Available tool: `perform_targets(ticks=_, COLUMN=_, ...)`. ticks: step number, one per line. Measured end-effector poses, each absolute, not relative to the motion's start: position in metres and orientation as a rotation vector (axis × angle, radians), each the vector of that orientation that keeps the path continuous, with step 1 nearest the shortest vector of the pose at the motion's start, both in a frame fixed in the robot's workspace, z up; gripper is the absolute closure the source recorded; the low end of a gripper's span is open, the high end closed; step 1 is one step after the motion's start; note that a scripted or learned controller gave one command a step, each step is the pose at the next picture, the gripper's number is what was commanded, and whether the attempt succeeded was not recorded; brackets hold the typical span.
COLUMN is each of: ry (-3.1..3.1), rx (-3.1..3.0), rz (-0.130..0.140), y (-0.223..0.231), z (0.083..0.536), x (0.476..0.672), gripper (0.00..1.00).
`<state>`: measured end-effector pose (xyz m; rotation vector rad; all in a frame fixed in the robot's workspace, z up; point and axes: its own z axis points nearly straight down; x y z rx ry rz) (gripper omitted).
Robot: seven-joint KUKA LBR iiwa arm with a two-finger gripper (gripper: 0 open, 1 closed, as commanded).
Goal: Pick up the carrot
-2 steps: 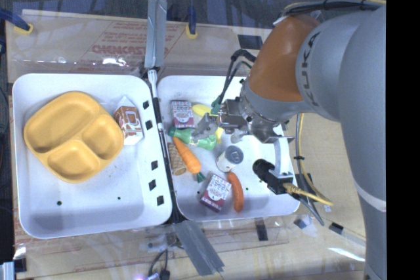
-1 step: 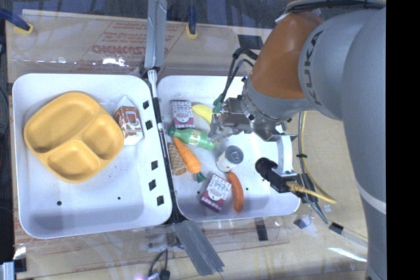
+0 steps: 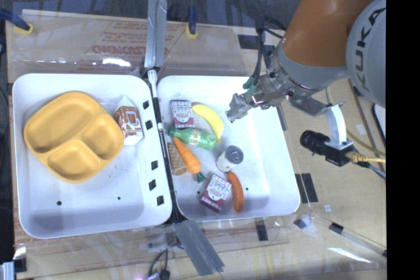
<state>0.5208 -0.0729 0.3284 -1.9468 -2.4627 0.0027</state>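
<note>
Two shallow white bins sat side by side across the middle of the frame, and we found the carrot [image 3: 187, 154] in the right bin [image 3: 279, 160], lying at a slant near that bin's left wall, just below a green bottle [image 3: 195, 138] whose underside it seemed to touch. We saw the gripper [image 3: 237, 107] hanging over the upper middle of the right bin, to the upper right of the carrot and well apart from it, with nothing between its fingers; how wide the jaws stood we could not tell. Just left of the gripper lay a yellow banana [image 3: 210, 120], and beside that a small red carton [image 3: 181, 113]. Lower in the same bin we noted a small round can [image 3: 230, 157], a second orange piece, long and thin, that might have been a sausage or another carrot [image 3: 236, 191], and a dark red packet [image 3: 216, 192] touching it. In the left bin [image 3: 39, 206] rested a yellow divided plate [image 3: 72, 136] with a brown and white carton [image 3: 129, 124] at its right edge.
</note>
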Motion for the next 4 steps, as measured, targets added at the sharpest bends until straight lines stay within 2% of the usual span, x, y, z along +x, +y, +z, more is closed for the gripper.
perform_targets(ticks=1, ry=-2.463, rx=-1.946, rz=0.003, y=-0.073, z=0.328, x=0.521, gripper=0.0)
perform_targets(ticks=2, ry=-2.572, rx=-1.795, rz=0.005, y=-0.039, z=0.291, x=0.511, gripper=0.0)
perform_targets(ticks=3, ry=-2.626, rx=-1.71, rz=0.008, y=-0.001, z=0.271, x=0.52, gripper=0.0)
perform_targets(ticks=4, ry=-2.588, rx=-1.767, rz=0.007, y=-0.042, z=0.188, x=0.475, gripper=0.0)
